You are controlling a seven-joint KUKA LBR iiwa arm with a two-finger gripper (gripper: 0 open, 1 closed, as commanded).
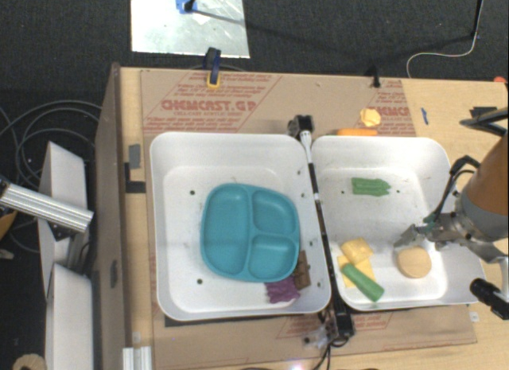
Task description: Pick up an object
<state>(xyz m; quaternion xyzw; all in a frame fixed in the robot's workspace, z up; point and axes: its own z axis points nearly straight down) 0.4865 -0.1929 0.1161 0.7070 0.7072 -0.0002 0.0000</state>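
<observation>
In the right bin (413, 161), a tan round bun-like piece (413, 262) lies near the front right. My gripper (416, 235) hangs just above and behind it, at the end of the arm (485, 201) that reaches in from the right. Nothing can be seen held in it. A flat green piece (371, 187) rests toward the back of this bin. Pale yellow chunks (355, 253) and a green cylinder (363, 282) lie at the front left, a short way left of the bun.
The left bin (179, 161) holds a teal divided plate (250, 231), with a purple piece (281, 290) and a brown piece (302, 271) at its front right corner. An orange item (356, 131) and a yellow item (370, 116) sit on the cardboard behind the right bin.
</observation>
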